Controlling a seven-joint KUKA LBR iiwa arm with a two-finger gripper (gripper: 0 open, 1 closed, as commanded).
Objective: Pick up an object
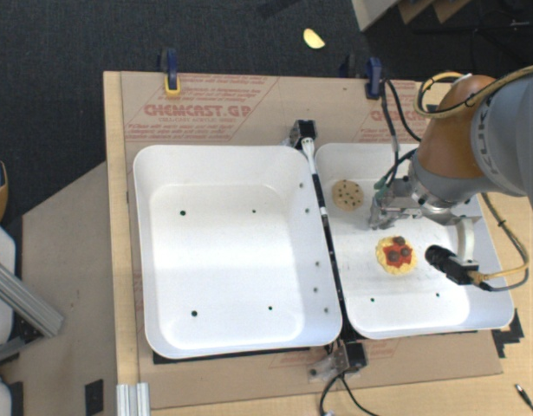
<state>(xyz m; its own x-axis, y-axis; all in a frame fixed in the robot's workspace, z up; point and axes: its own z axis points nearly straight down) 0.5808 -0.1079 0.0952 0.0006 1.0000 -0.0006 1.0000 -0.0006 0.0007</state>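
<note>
Left bin: white, at 9 o'clock.
Right bin: at 3 o'clock.
Tart: yellow, red-topped, mid right bin.
Cookie: at tart's 11 o'clock.
Gripper: above tart; opening impossible to tell.
Arm: cut off at right.

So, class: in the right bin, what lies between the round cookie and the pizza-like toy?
In the camera view, bare white bin floor separates the cookie from the pizza toy; the gripper hangs just beside that stretch, inside the right bin.
</note>
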